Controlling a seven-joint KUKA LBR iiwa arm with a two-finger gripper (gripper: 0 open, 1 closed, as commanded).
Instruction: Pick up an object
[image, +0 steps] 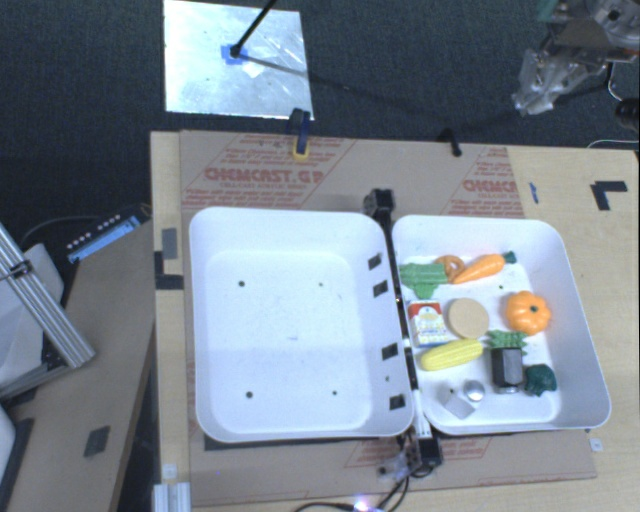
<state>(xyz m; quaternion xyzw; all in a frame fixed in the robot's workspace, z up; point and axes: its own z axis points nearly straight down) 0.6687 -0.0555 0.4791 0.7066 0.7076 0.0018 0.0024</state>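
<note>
Toys crowd the right bin (575, 330): carrot (479, 268), pumpkin (527, 312), corn (450, 354); gripper (545, 85) state unclear.

From where I stand, the robot shows at the far right corner, past the bench. Its gripper (545, 88) is made of pale grey metal with a slightly shiny surface, and its shape is angular, getting narrower toward the lower end. Above it sits a wider block (597, 32) in grey and brownish tones, with some small parts on it that are too blurred to name. A thin dark cable (622, 88) curves down beside this block on the right. The picture is soft here, so I cannot read any screws or markings.
</note>
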